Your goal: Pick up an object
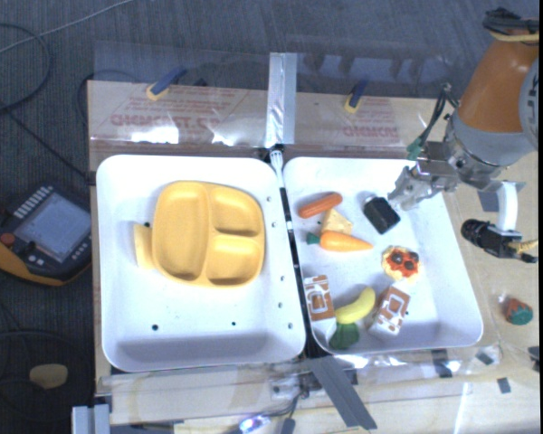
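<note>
Left bin (118, 333) holds yellow divided tray (208, 233). Right bin (462, 324) holds the smaller items. Grey-orange arm (493, 98) reaches in from right. Tool (414, 188) hovers over right bin's upper right, just beside black block (381, 213); released or clenched, cannot tell. Carrot (344, 240) mid-bin, sausage (319, 204) above it, banana (356, 306) near front, round pizza toy (401, 261) right of carrot.

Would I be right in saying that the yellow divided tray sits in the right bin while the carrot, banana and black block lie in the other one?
Not quite: the camera view shows the yellow divided tray in the left bin. The carrot, banana and black block do lie in the other bin, the right bin.
</note>
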`<state>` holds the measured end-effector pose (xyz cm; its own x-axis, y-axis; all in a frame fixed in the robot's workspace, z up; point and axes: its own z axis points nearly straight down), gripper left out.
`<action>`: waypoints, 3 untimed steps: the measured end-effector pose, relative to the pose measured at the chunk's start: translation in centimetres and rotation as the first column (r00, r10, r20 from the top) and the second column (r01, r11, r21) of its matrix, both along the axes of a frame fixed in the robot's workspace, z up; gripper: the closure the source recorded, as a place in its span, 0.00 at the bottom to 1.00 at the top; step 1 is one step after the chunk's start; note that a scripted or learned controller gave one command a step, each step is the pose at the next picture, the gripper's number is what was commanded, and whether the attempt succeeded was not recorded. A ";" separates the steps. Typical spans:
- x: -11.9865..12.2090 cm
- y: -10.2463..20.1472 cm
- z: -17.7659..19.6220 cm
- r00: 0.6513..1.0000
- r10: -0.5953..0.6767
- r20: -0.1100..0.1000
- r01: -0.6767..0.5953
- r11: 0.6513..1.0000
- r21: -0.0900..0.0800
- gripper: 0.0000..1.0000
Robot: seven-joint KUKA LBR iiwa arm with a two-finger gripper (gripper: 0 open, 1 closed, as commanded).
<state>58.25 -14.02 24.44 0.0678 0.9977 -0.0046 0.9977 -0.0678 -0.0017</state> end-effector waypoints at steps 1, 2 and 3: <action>3.3 3.5 -12.4 0.942 -0.335 -0.004 0.335 0.942 0.003 1.00; 3.2 -2.5 -13.9 0.999 -0.051 -0.001 0.051 0.999 0.000 1.00; 3.2 -2.5 -13.9 0.999 -0.051 -0.001 0.051 0.999 0.000 0.00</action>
